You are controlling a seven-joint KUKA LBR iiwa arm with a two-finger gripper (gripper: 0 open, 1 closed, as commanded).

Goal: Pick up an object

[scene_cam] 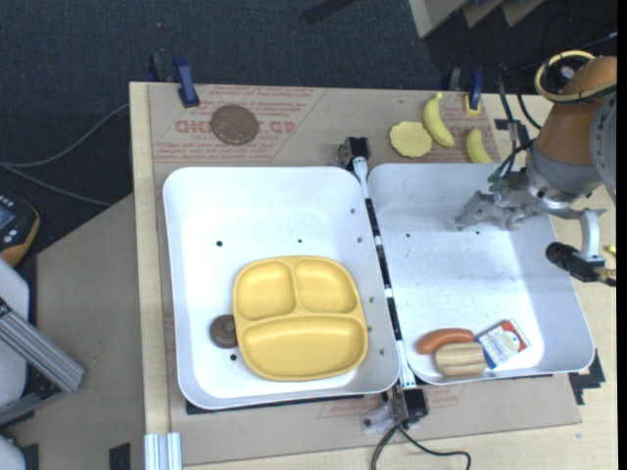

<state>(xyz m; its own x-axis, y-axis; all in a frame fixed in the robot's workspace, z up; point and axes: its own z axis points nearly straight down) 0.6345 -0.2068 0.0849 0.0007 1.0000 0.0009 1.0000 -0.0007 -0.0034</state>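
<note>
In the left bin [186, 262] a yellow divided plate [297, 316] is lying flat with a small brown disc [223, 332] tucked against its left edge, while the likeliest pickings, a toy hot dog [453, 351] and a little carton [505, 343], are sitting together in the near corner of the right bin [431, 253]. The gripper [493, 210] is hovering over that bin's far right part, well apart from them (its fingers look splayed and empty). To grasp well, it is needing to travel toward the near corner and straddle the hot dog across its narrow width, clear of the bin wall.
</note>
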